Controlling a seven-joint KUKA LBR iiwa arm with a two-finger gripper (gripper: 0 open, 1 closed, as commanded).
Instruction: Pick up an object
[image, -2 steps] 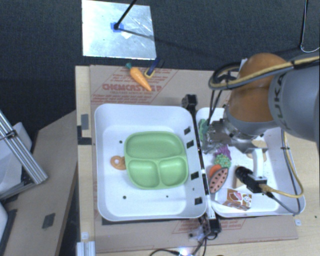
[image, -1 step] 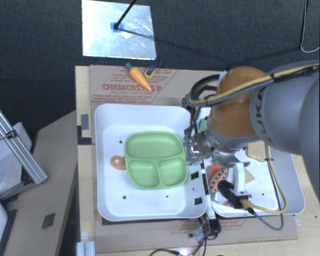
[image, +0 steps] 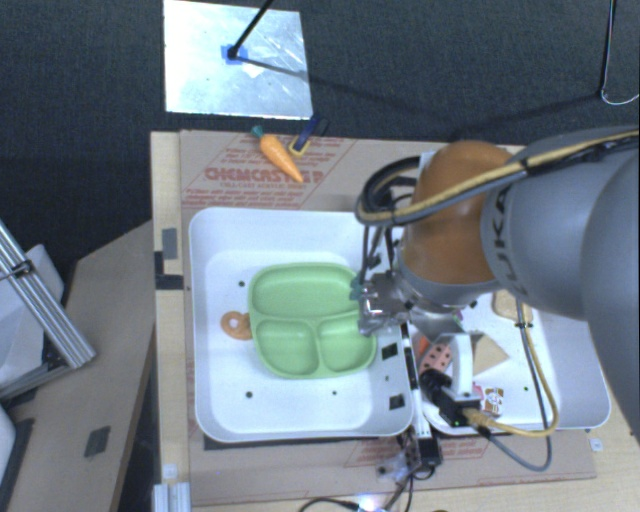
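- Left white bin (image: 215, 400): holds a green divided plate (image: 305, 318), lying flat near the bin's middle, three compartments showing, long side running left to right in the view.
- Just beside the plate's left edge, on the bin floor: a small orange-brown ring (image: 237, 325), apart from the plate or barely touching it; too small to tell.
- Right white bin (image: 590, 405): mostly covered by the grey arm (image: 570, 240) with its orange band (image: 455, 225); a few flat pieces peeking out below the wrist, among them a tan wedge (image: 490, 352) and a small red-and-white item (image: 492, 402); too hidden to name further.
- Hand (image: 368, 305): low over the divider between the two bins, right at the plate's right edge. Fingers hidden among cables and bracket, so cannot tell whether apart or together; nothing seen clamped.
- Key relation: plate lying directly to the view's left of the hand, its right rim the nearest graspable edge; ring further left, across the whole plate. Pieces in the right bin lying under and behind the wrist.
- Judgement: plate rim looks the likeliest target; a thin upright lip, needing one finger inside and one outside. Risk of slipping off or merely nudging the plate sideways.
- Outside the bins, on the counter (image: 330, 170) beyond the far edge: a toy carrot (image: 280, 156), long axis slanting, well apart from the hand.
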